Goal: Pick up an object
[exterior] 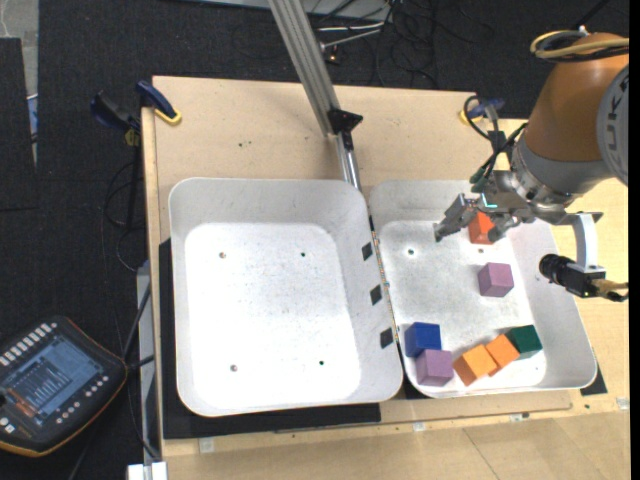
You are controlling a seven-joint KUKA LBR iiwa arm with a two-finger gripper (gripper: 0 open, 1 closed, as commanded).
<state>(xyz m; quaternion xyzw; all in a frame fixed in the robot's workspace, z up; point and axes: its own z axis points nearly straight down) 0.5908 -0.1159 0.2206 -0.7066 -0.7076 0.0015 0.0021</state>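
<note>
My gripper [472, 224] hangs over the back part of the right bin [432, 286]. A small orange-red block [482, 228] sits between its dark fingers, and the gripper is shut on it. A purple cube [495, 279] lies on the bin floor just in front of the gripper. Along the front of this bin lie a blue cube [422, 336], a second purple cube [434, 366], two orange blocks [478, 360] and a green block [525, 342].
The left bin [260, 288] stands beside the right one, with black clips on the shared rim [378, 293]. A slanted metal pole [310, 58] crosses the back of the bench. A teach pendant [50, 378] lies off the bench at the left.
</note>
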